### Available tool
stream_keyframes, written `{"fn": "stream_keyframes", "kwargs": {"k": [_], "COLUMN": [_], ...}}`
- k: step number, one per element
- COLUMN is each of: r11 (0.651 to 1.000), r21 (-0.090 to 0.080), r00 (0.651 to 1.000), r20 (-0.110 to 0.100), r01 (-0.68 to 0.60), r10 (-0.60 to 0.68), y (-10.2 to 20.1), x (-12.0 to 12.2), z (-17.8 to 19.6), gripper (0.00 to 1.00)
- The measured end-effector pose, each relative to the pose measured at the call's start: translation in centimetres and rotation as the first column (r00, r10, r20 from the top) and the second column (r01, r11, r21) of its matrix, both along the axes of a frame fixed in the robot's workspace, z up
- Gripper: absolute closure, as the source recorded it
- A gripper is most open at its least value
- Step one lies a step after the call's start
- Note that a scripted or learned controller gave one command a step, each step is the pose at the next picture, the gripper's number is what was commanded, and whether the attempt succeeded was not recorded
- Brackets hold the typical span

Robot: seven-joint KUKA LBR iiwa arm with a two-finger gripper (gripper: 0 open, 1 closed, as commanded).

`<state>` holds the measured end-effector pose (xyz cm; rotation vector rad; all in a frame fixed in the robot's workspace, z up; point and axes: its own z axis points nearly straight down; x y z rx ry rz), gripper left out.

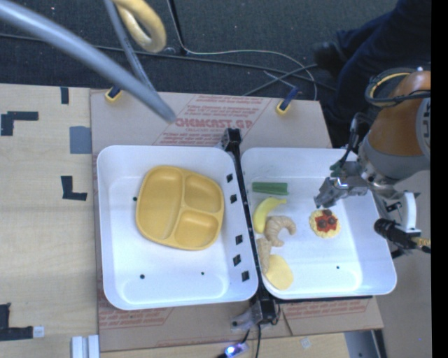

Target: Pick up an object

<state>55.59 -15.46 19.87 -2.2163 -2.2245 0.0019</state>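
Note:
My gripper [327, 199] hangs over the right bin [350, 280], just above and to the left of a small round tart with red topping [325, 223]. Nothing shows between its fingers. Further left in the same bin lie a green stick [270, 187], a yellow banana [266, 212], a tan croissant-shaped piece [281, 227], a beige piece [264, 249] and a yellow slice [280, 273]. The arm comes in from the right, grey with its orange band.
The left bin [119, 273] holds a yellow divided plate [180, 208]. A black divider [241, 217] with clips runs between the bins. Grey poles and a yellow loop [142, 21] cross the upper left. Cables lie behind the bins.

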Motion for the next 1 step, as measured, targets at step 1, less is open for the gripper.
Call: {"fn": "stream_keyframes", "kwargs": {"k": [1], "r11": [1.000], "r21": [0.001], "r00": [1.000], "r20": [0.002], "r01": [-0.003], "r10": [0.003], "y": [4.98], "x": [0.33], "z": [1.17], "gripper": [1.00]}}
